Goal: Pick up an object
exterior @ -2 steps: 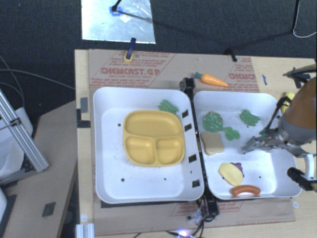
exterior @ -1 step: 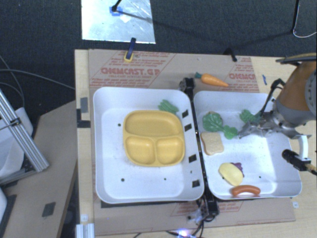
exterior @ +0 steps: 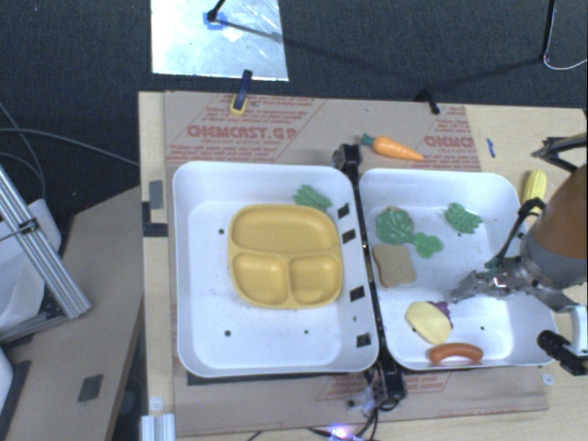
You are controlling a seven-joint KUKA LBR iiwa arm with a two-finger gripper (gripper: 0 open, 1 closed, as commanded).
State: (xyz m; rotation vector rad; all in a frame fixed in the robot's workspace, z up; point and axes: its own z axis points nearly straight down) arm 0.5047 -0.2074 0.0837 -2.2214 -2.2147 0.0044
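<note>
Overhead slant, both bins (exterior: pixel 276 177), perhaps mid-distance

Around the yellow tray (exterior: pixel 283 254), bare white floor runs along the left bin (exterior: pixel 197 274), widest below and left of it. A green leaf (exterior: pixel 312 197) crowds the tray's upper right corner. Right of the tray, past the divider, bread (exterior: pixel 397 265), broccoli (exterior: pixel 404 231), potato (exterior: pixel 428 321) and sausage (exterior: pixel 455 353) clutter the path; the gripper (exterior: pixel 473 286) stands over open floor beyond them.

My arm (exterior: pixel 562 237) runs off the right edge, a purple thing (exterior: pixel 442 309) sits mostly hidden behind the potato (exterior: pixel 425 321), and my gripper (exterior: pixel 467 288) is too blurred to tell the finger gap.
</note>
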